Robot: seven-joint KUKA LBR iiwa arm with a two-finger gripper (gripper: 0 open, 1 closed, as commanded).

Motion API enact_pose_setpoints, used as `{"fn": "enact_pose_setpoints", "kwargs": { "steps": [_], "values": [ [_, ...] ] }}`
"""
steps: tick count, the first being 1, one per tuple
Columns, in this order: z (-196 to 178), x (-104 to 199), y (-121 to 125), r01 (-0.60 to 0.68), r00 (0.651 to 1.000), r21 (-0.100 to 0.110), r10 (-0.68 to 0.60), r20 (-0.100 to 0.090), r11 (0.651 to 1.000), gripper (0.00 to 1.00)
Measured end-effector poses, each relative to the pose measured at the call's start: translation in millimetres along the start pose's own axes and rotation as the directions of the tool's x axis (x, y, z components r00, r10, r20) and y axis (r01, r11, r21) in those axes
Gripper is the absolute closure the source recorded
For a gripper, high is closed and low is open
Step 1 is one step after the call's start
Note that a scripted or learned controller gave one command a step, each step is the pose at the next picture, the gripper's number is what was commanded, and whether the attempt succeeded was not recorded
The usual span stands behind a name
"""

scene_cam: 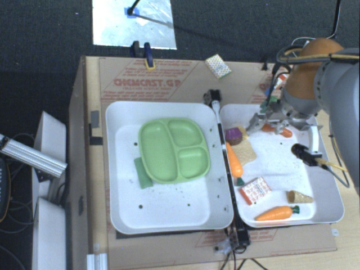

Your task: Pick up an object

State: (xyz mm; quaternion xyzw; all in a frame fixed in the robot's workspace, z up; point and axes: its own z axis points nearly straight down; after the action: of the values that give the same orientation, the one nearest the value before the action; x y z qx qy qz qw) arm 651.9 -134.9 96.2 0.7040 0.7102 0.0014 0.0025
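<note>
Camera view puts my pincer (269, 122) low over the far end of the right bin (329, 198), beside an orange piece (279, 129); whether it's spread or pinching, I cannot tell. Nearby lie a purple toy (234, 134), cracker (243, 151) and carrot (234, 161).

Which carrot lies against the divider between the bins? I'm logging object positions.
The carrot along the right bin's left wall, pointing up the image. The other carrot lies crosswise near the front edge.
</note>
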Motion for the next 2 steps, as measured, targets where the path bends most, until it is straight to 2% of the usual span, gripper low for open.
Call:
{"fn": "enact_pose_setpoints", "kwargs": {
  "steps": [1,2],
  "values": [
    [-11.4,-0.1,1.2,0.003,1.0,-0.004,-0.003,0.001,1.0,1.0],
    [-11.2,-0.1,1.1,0.003,1.0,-0.003,-0.003,0.001,1.0,0.0]
  ]
}}
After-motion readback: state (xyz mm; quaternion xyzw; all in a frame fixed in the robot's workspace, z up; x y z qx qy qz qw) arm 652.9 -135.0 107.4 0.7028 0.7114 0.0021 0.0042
